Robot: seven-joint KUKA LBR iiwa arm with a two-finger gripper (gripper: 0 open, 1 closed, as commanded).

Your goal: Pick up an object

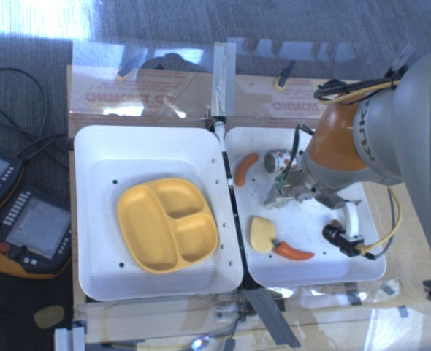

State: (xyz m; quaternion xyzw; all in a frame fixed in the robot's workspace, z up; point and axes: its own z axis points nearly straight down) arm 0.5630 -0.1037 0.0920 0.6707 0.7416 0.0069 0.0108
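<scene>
In the right bin (361, 269), nearest the camera, a chilli (294, 252) lies just right of a pale yellow piece (262, 234), the two touching or nearly so. Farther in, the gripper (283, 191) sits low over the bin floor, just beyond the yellow piece; whether it is apart or closed I cannot tell. A small can (275, 160) lies close behind it, and an orange sausage (245, 168) leans against the left wall. The left bin (98, 152) holds a yellow tray (166, 224).
</scene>
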